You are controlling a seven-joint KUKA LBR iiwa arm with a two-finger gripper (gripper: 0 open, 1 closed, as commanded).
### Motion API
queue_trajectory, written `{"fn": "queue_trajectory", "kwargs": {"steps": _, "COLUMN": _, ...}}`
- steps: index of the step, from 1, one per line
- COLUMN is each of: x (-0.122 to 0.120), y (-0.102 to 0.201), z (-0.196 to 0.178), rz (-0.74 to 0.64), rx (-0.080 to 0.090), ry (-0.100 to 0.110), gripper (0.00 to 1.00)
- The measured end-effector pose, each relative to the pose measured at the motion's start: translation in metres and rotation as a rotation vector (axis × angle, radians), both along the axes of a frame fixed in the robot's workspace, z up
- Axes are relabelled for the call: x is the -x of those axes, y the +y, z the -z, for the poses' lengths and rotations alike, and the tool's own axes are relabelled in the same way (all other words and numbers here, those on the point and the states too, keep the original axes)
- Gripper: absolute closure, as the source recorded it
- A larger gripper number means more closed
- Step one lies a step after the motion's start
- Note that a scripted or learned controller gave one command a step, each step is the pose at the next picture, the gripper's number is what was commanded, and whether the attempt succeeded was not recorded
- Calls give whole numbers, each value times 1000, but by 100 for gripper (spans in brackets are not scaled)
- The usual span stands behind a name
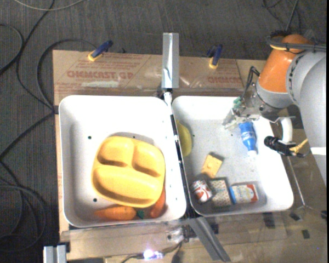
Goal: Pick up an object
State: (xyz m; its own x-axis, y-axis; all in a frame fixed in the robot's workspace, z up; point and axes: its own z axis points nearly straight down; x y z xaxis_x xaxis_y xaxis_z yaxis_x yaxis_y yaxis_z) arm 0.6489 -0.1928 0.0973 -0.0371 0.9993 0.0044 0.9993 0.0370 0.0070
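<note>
Two white bins (71, 147) sit on cardboard (126, 75) over dark carpet (22, 48).

The yellow tray (130, 171) hides most of an orange carrot (116, 213).

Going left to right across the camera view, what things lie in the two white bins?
Yellow divided tray with a carrot beneath its near edge → yellow curved piece by the divider → red-and-white can → cheese-like wedge → dark packet → small red-and-white carton → blue-and-white bottle under the gripper.
</note>
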Motion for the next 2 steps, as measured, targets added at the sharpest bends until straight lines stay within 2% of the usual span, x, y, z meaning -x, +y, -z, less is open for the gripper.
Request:
{"fn": "queue_trajectory", "kwargs": {"steps": 1, "x": 0, "y": 1, "z": -9, "rz": -4, "rx": 0, "ry": 1, "gripper": 100}}
{"fn": "queue_trajectory", "kwargs": {"steps": 2, "x": -1, "y": 3, "z": -9, "rz": -5, "rx": -2, "ry": 2, "gripper": 0}}
